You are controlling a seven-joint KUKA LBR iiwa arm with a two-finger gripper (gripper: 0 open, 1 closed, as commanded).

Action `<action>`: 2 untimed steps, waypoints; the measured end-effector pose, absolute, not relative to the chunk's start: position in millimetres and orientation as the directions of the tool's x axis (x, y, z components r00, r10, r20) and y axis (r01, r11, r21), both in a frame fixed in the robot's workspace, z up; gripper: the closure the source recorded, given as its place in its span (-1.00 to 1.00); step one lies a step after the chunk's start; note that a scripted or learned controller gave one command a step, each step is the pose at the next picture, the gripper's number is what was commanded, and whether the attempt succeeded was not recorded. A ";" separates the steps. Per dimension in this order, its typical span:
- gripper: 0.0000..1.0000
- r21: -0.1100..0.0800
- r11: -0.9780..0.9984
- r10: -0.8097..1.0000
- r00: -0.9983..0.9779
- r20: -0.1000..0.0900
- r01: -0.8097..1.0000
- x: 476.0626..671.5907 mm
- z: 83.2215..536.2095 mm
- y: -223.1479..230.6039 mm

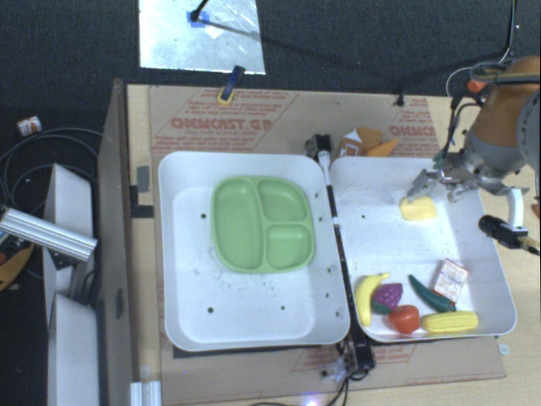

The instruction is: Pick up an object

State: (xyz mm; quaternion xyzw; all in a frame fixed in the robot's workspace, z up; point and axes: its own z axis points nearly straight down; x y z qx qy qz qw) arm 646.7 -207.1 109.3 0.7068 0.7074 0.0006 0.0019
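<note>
hand [433,184]: fingers spread, over yellow block [418,209] | right bin [372,227], near far edge | seems light, soft; grip across middle

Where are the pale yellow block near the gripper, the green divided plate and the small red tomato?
Pale yellow block [418,209], camera view, top face.
Green divided plate [237,227], camera view, large left compartment.
Small red tomato [405,318], camera view, its centre.

You have a pale yellow block [418,209] lying flat in the right bin's upper part. It sits apart from the toy food clustered near the bin's lower edge.
</note>
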 end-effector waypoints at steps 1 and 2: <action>-1.00 0.001 0.004 1.000 -0.004 -0.001 1.000 650.0 83.9 -206.0; 1.00 0.012 0.007 1.000 -0.007 -0.004 1.000 653.3 99.5 -206.4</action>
